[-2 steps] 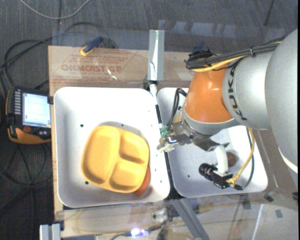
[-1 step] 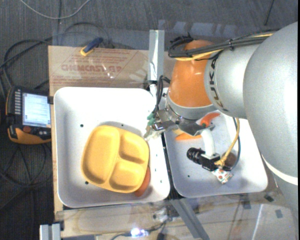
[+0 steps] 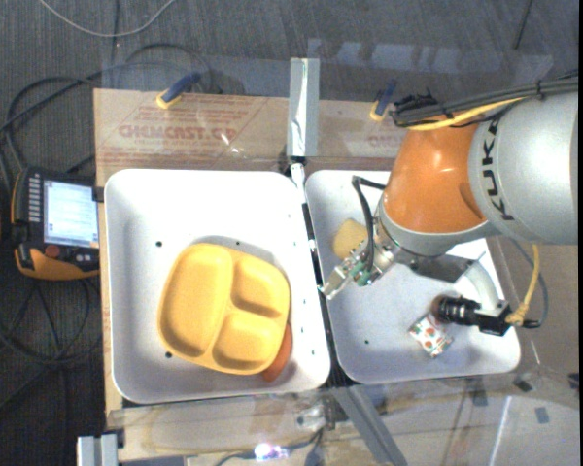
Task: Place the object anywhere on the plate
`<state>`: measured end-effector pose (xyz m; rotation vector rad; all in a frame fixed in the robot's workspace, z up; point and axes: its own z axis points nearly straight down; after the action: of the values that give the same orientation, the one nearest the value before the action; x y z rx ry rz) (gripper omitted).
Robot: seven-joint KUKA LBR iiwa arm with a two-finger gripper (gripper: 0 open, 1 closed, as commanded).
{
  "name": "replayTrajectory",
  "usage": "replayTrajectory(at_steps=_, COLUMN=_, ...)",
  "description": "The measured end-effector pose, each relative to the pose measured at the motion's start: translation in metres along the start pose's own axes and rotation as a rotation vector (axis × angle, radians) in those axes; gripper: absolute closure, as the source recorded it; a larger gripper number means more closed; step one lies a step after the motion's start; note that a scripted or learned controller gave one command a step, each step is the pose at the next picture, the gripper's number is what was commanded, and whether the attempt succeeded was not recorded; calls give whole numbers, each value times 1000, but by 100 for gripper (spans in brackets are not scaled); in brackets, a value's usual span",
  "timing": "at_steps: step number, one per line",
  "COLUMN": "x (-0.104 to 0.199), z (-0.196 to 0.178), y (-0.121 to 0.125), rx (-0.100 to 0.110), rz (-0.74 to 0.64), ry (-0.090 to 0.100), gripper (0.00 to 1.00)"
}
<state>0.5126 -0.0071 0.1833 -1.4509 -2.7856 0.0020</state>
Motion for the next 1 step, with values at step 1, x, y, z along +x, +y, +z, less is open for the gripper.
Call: replayTrajectory(at_steps=1, x=-64, z=-27, y=83, rx=0, rz=-189, ry=-2, gripper=100)
